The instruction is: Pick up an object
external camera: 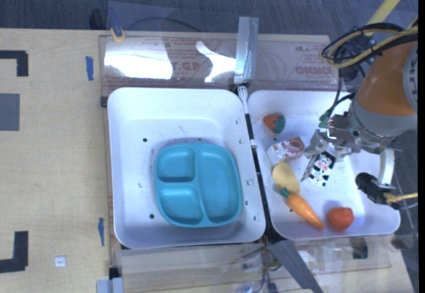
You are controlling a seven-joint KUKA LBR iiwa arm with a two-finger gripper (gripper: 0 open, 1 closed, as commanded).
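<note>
Camera view, looking down at a slant.

Left bin (126,112): centre of frame, white and shallow. Holds one blue tray (197,184) with three compartments, lying flat toward the bin's lower middle.

Right bin (382,218): right of centre, touching the left bin along a dark seam. Contents:
- strawberry (274,123), red with a green top, upper left of the bin;
- packet (287,149), white with red print, just below the strawberry;
- pear (285,177), yellow, below the packet;
- carrot (305,210), orange, touching the pear's lower end and slanting toward the lower right;
- tomato (340,217), red, lower middle of the bin, near the carrot's tip;
- cow (322,169), a small black-and-white piece, middle of the bin, right of the pear.

Arm (388,86): grey with an orange band, entering from the right edge, cables looped above it.

Gripper (323,152): low over the middle of the right bin, directly above the cow. Whether the pincer is apart, together or clamped on anything cannot be told, since the metal parts merge with the cow beneath.

Bench (46,172): pale wood, left of frame, with black and blue tape marks.
</note>
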